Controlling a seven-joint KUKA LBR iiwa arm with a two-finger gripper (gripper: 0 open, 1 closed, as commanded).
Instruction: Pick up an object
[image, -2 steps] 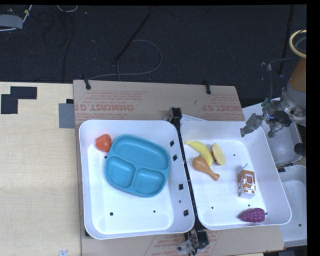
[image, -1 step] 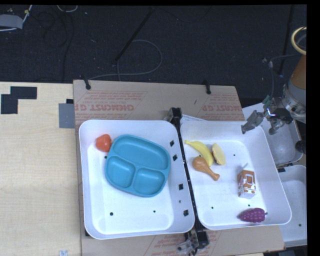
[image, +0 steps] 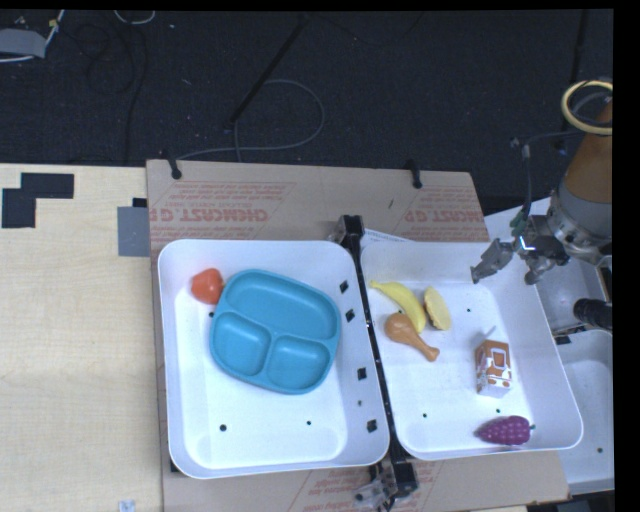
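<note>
The right bin holds a yellow banana, a pale yellow slice, an orange-brown drumstick, a small brown and white carton and a purple bunch of grapes. My gripper hangs over the bin's far right corner, above and to the right of the slice. Its fingers are spread open with nothing between them. The arm's orange band rises behind it at the right edge.
The left bin holds a blue divided plate and a red tomato at its far left corner. A black divider runs between the bins. Cardboard lies under both.
</note>
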